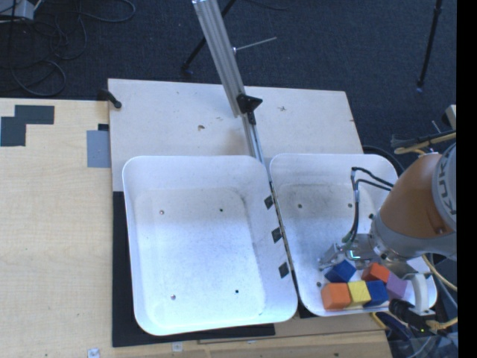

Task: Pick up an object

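Right bin (313,200) holds blocks: blue (342,272); orange (336,295); yellow (359,291); gripper (337,257) above

Two bins sit side by side on the surface (186,118): left bin (149,192), right bin (313,200). Blocks (358,286) cluster in the right bin's lower right corner.

You are looking at a softly blurred, low-resolution picture under even overhead light. The two white bins (197,200) are glaring bright, washing out their surface detail, while the dark floor (335,28) is sinking into near-black. Shadows are lying faint and short beneath the bin rims.
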